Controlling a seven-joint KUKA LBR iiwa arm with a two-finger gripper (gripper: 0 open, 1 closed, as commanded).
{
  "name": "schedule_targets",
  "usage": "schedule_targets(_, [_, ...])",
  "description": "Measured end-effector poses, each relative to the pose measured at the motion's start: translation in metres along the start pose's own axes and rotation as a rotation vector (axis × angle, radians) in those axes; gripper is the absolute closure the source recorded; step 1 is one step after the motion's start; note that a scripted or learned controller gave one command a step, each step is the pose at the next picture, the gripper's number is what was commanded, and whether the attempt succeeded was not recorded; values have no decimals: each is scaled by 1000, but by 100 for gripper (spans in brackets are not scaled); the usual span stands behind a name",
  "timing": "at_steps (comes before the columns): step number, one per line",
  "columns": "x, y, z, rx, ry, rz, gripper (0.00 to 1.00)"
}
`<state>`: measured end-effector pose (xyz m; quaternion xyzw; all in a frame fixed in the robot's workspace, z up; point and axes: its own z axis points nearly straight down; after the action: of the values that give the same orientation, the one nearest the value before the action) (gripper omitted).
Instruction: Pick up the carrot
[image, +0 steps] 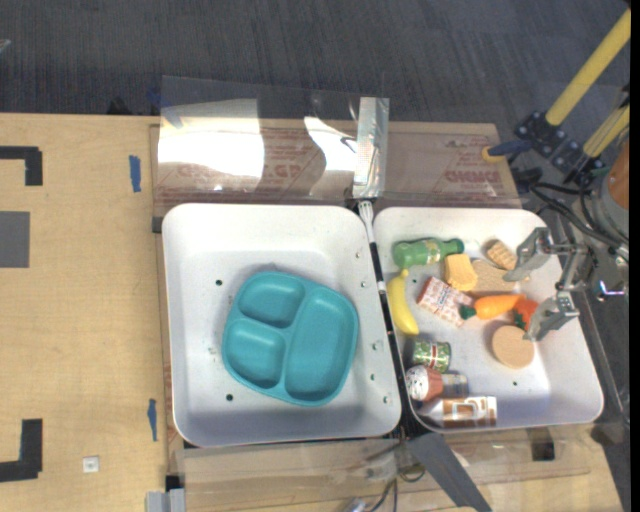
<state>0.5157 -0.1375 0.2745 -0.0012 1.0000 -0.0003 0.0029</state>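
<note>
My end effector (537, 285) hangs spread wide at the frame's right, straddling the carrot (499, 305) in the right bin (590, 385); approach done, I judge closing comes next.

the carrot (497, 306) has its right end hidden behind the fingers (548, 321); the arm runs off the right edge.
</note>
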Motion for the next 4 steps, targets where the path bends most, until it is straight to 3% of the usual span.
schedule_targets(1, [-16,-26,133,-3,14,57,0])
schedule_targets(2, [-45,-20,169,2,-10,107,0])
schedule_targets(3, [-67,-15,175,7,-35,108,0])
schedule_targets(4, [-64,-11,170,4,-24,104,100])
